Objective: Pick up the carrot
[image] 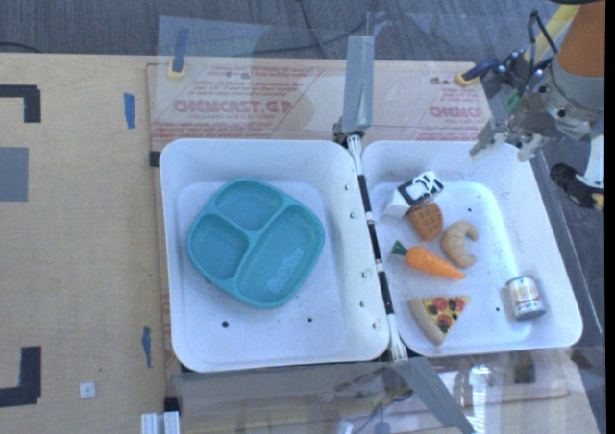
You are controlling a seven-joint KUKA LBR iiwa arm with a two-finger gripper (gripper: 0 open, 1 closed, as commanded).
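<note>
The grey arm with its orange band (583, 38) reaches in at the upper right, and its two-finger gripper (506, 142) hangs over the far right corner of the right-hand shallow white plastic bin (548, 230), well apart from the food below. Its two thin fingers (480, 146) stand spread wide with nothing between them, which suits an approach not yet begun.

The left-hand white bin (192, 326) bears only a teal plastic plate with three compartments (256, 242), smooth and rounded at the corners.

The right bin gathers the small items (all look like toy food). The orange carrot with a green stub top (430, 261) lies on its side near the bin's middle, tapering toward the right, so a grasp across its thicker middle seems the likely choice. Just beside its tip sits a tan curved croissant (460, 243); above it, a brown ridged waffle-like piece (426, 221) and a black-and-white block (420, 189). Below lies a pizza wedge (440, 313), and to the right a small shiny metal can (524, 297).
</note>
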